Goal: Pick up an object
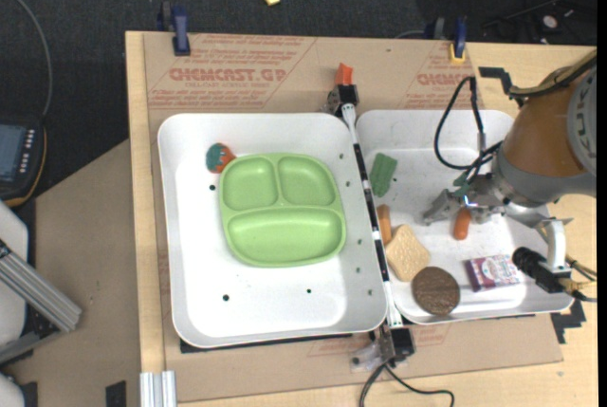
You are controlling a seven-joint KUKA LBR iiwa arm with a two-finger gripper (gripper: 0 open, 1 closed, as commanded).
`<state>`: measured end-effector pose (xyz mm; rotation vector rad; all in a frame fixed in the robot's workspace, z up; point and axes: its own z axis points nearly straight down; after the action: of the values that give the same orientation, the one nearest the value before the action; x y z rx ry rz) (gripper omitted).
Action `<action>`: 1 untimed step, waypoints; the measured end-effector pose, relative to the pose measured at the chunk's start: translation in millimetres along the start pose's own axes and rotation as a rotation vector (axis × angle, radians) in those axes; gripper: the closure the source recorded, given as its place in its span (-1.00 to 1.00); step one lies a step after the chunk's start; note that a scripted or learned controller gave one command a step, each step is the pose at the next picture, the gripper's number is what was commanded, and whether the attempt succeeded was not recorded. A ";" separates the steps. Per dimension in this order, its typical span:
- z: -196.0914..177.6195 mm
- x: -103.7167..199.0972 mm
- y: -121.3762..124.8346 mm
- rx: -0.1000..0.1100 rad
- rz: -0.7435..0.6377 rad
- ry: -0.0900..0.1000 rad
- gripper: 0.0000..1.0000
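My gripper [463, 209] hangs low over the middle of the right bin [417, 122]. Its fingers are spread open. A small orange piece [462, 226] lies on the bin floor just below and between them; they are not closed on it. A green block [382, 174] leans near the bin's left wall, with an orange stick [384, 222] below it along the divider. A tan cracker [408, 251], a brown round disc [435, 290] and a purple box [491, 271] lie along the near side.
The left bin [275, 301] holds a green divided plate [282, 208] and a small red and teal object [219, 157] at its far left corner. A black cable [453, 120] loops over the right bin's far side.
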<state>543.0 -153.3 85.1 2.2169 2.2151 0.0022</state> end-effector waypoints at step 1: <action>-10.0 2.8 -2.2 0.002 0.000 0.003 1.00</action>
<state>540.7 -150.5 95.1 2.2196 2.2174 0.0024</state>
